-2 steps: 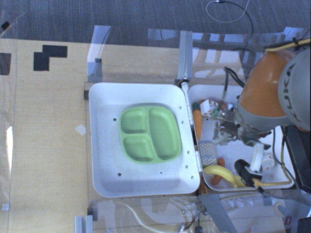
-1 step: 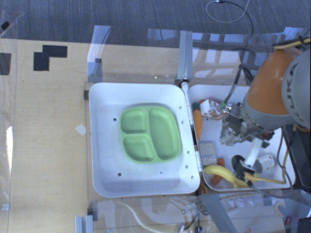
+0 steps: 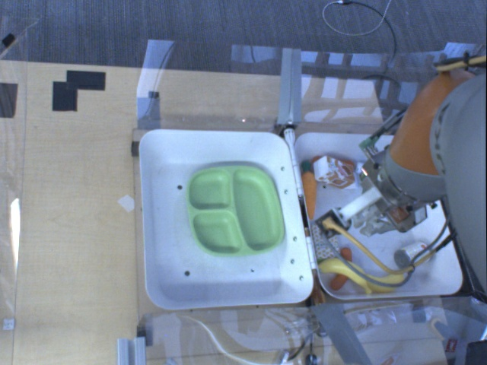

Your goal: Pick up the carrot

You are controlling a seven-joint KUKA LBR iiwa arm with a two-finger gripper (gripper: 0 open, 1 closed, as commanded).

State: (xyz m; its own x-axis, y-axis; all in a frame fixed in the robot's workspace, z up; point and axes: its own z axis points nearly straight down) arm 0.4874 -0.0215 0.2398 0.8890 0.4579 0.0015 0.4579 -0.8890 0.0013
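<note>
1. Two shallow white bins are parked side by side, and the gripper (image 3: 384, 217) is seen low over the right bin (image 3: 445, 276), in among the clutter.
2. Open or closed? Can't be told, honestly: the business end is hidden under the wrist and the bulky grey-and-orange arm (image 3: 441, 128).
3. The carrot (image 3: 308, 192) is found to the gripper's left in the view. It's laid lengthwise against the right bin's left wall and kept apart from the gripper.
4. A banana (image 3: 365, 277) is stretched out below the gripper, toward the bin's near edge, with a small orange piece (image 3: 338, 281) tucked by its left end.
5. A red-and-white packet (image 3: 335, 172) is spotted up and left of the gripper, just beside the carrot's upper end.
6. Well off to the gripper's left, the left bin (image 3: 163, 226) is taken up by a green divided plate (image 3: 232, 210), which is split into three compartments.
</note>
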